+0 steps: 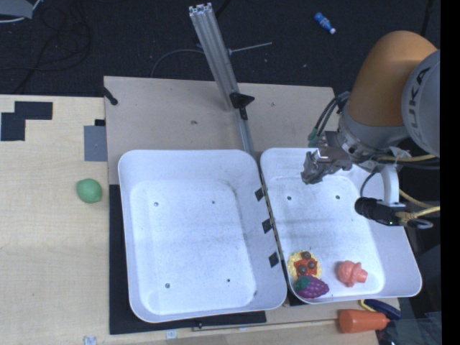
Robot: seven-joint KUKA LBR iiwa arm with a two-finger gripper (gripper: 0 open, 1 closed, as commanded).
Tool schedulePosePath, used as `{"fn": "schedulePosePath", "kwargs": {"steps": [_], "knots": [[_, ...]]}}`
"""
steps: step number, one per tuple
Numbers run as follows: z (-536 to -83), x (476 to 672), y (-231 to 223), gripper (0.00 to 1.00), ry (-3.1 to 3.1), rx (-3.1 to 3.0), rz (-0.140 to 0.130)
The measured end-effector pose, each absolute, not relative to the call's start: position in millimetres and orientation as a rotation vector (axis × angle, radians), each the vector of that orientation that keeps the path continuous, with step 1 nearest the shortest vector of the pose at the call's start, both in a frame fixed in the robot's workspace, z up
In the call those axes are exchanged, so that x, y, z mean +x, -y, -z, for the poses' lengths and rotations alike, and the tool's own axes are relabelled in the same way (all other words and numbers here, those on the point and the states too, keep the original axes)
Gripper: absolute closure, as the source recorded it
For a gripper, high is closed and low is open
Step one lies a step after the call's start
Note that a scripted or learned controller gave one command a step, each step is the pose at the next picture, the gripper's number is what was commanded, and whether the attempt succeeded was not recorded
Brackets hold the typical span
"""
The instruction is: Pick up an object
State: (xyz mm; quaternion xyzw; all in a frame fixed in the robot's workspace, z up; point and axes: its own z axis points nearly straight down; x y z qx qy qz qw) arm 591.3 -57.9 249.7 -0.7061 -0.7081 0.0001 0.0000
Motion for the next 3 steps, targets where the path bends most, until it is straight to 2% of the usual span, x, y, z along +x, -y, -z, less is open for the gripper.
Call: {"fn": "schedulePosePath", "kwargs": {"steps": [1,2,3], "knots": [[-234,606.8,9,1.00,2.223,-2.217,-0.001],[-235,610.6,-40,1.00,2.224,-2.219,0.000],[-223,630.1,-85,1.00,2.223,-2.219,-0.002]]}}
